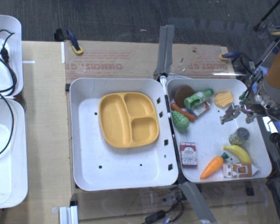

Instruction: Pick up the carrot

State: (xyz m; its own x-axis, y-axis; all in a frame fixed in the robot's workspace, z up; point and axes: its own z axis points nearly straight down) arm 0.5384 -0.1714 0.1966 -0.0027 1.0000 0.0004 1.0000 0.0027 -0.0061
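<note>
While the carrot (211, 167) lies near the right bin's (210, 125) front edge — just beside the banana (237, 152) — the gripper (233, 114) hovers above it, fingers spread, gripping nothing; a yellow plate (129, 119) fills the left bin (84, 139).

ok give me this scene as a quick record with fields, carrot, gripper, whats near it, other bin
carrot: carrot lying in the right bin, near its front edge, not held
gripper: gripper over the right bin's right side, apart from the carrot
carrot neighbours: banana and small carton to its right, red box to its left
rear of right bin: green bottle, brown ball
left bin: yellow divided plate
</note>
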